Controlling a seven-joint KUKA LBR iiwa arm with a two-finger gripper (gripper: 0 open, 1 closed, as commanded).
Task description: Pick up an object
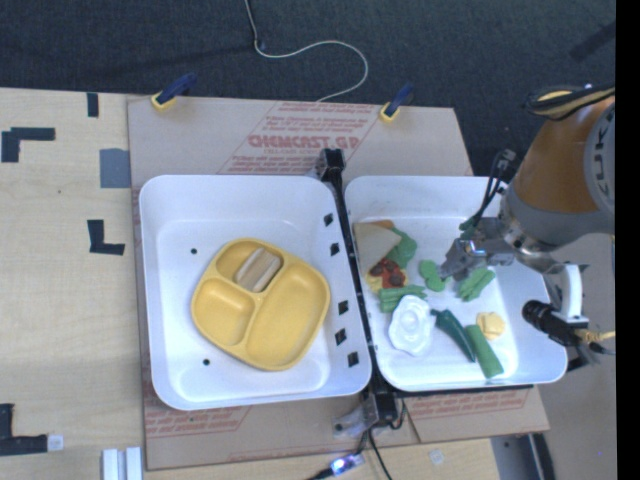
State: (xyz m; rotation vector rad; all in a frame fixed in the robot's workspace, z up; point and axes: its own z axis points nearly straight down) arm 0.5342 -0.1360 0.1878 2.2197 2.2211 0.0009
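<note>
My arm [565, 183] reaches in from the right and hangs over the right bin [440, 193], the orange band showing above the wrist. My gripper [468, 266] sits low over the middle of that bin, right at a small green piece [476, 284] that lies just below and to the right of it. From this slanted view I cannot tell how my tool is set, or whether it has hold of anything.

The right bin holds the loose items. A tan wedge [376, 237] lies near the bin's left wall, with a small red piece [385, 267] just under it and a green leafy piece [403, 249] beside it. Another green bit [433, 273] sits just left of my gripper. Lower down, a white item [410, 325] rests near the front, with a long dark green piece [452, 330] beside it and a lighter green stick [484, 351] angled to its right. A small yellow piece [490, 323] lies close to the stick's upper end.

The left bin [160, 268] carries 1 yellow tray [285, 318] with 3 compartments; a tan block [259, 267] lies in the upper one.

Both bins stand on cardboard [290, 138] held by 2 clamps [173, 90] at the back.
</note>
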